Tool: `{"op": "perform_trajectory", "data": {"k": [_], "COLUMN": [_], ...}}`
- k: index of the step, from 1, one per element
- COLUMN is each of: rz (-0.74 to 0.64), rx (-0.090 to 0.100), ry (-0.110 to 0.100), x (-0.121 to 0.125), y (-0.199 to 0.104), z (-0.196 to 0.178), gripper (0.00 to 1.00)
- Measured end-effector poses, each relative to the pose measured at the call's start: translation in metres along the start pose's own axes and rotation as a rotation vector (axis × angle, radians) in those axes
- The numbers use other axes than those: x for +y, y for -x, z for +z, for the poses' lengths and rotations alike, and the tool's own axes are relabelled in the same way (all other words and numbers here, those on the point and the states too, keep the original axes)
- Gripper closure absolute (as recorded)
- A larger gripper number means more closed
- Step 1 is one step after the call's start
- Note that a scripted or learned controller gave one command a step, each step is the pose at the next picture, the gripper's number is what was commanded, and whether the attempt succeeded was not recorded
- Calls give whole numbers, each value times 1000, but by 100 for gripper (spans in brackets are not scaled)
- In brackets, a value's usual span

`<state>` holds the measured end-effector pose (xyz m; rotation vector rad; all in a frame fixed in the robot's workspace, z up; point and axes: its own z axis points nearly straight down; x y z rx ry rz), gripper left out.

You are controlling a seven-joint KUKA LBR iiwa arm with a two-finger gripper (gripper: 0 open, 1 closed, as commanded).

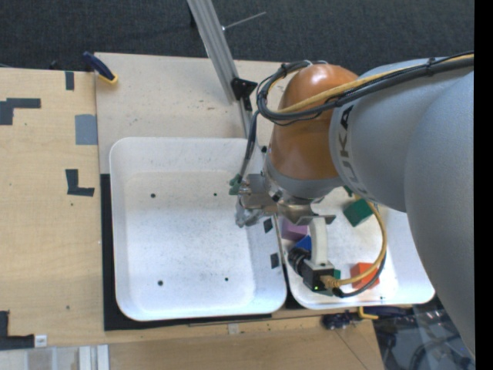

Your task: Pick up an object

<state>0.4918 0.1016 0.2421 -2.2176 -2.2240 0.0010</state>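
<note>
My gripper [245,213] hangs low over the ridge between the two bins, at the right edge of the left bin [123,206]. The orange wrist and grey arm cover much of the right bin [416,287]. In the right bin I see a green block [357,211], a pink-purple piece [295,228], a small blue piece [301,245] just below it, and an orange-red piece [362,270] near the front. The pink and blue pieces lie to the right of the gripper, partly hidden by the wrist. No object shows at the gripper's tip.
A slanted metal bar [212,33] runs from the top of the view down to the back of the bins. A blue and yellow tool [100,66] lies on the bench at the back left. Black and grey tape marks [77,182] dot the wooden bench left of the bins.
</note>
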Motion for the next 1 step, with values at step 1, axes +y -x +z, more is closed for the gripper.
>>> {"op": "perform_trajectory", "data": {"k": [1], "rz": [2], "rx": [-2], "ry": [-1], "x": [0], "y": [1], "z": [1], "gripper": [0]}}
